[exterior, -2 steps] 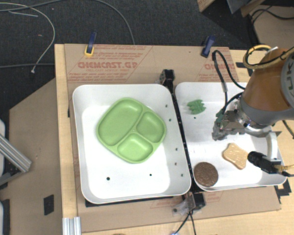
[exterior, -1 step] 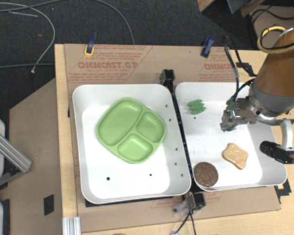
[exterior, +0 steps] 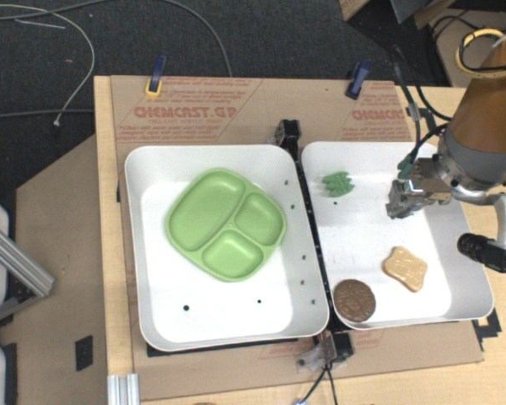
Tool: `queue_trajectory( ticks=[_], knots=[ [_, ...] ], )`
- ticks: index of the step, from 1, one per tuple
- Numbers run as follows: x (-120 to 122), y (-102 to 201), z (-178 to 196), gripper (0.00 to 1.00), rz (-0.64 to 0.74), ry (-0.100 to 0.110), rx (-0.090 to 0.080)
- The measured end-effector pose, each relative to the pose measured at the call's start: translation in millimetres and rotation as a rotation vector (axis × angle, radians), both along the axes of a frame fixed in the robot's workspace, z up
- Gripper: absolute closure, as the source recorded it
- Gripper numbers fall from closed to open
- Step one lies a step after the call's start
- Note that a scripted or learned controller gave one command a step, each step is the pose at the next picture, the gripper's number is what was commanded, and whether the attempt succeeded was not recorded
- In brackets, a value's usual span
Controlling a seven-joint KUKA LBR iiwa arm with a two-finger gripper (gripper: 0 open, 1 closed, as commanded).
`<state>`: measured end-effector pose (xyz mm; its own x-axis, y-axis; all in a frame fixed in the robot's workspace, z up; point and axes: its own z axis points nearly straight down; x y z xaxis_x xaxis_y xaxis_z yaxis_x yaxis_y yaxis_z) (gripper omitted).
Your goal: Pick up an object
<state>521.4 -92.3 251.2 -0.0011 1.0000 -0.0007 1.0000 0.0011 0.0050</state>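
The right bin (exterior: 455,310) holds three small objects: a green leafy piece (exterior: 338,183) near its back left, a tan bread-like piece (exterior: 405,268) toward the front, and a round brown cookie (exterior: 354,300) at the front left corner. My gripper (exterior: 400,205) hangs over the right bin's back half, to the right of the green piece and above the tan piece. Nothing shows between its fingers. The arm's orange band and grey wrist come in from the right edge.
The left bin (exterior: 152,310) carries a light green divided plate (exterior: 226,224) with three compartments. A black clamp (exterior: 287,132) sits at the back between the bins. Cardboard lies under both bins, with blue clips (exterior: 157,72) at its far edge.
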Motion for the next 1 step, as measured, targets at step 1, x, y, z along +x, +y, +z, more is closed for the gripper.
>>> queue_trajectory(
  ticks=[1],
  knots=[
    [-1.6,47.4,2.9,1.0,0.004,0.005,0.003]
  ],
)
